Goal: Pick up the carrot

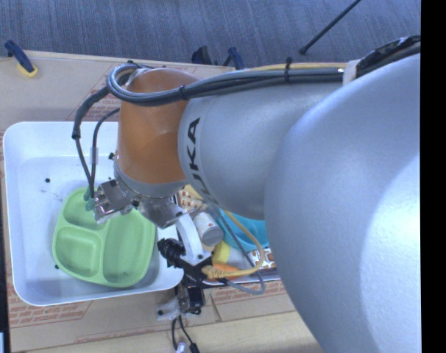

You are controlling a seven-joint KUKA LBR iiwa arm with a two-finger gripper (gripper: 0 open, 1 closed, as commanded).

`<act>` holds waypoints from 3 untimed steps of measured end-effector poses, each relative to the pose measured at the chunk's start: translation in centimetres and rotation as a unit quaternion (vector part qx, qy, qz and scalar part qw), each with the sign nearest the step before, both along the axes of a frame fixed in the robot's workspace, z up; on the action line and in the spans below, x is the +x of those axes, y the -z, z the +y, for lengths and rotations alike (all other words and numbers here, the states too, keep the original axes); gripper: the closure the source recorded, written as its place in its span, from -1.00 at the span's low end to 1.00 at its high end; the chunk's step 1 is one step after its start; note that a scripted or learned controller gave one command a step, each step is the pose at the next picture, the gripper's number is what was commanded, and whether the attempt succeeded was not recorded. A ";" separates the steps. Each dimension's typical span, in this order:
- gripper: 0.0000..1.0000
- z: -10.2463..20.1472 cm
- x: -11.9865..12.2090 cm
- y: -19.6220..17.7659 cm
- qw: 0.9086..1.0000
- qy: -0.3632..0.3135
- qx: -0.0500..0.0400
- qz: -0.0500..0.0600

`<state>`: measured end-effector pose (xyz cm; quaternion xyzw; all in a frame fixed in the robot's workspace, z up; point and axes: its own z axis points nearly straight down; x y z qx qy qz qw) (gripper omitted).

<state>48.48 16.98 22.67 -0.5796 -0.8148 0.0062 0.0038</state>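
Observation:
My gripper [111,203] hangs below the orange wrist band, over the right part of the left bin [24,168]. It sits just above the upper edge of a green divided plate [101,252]. The wrist hides its fingertips. A slim orange shape [227,271] that may be the carrot peeks out under the arm at the left edge of the right bin, apart from the gripper. Most of the right bin is hidden by the arm.
Under the arm next to the orange shape I see a yellow piece [221,254], a small white cylinder [207,230] and something blue [254,234]. The grey arm covers the right half of the view. Bare white floor of the left bin lies up and left of the plate.

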 end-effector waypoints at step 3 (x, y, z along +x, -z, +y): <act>1.00 3.7 2.7 -14.8 0.873 0.488 -0.006 -0.002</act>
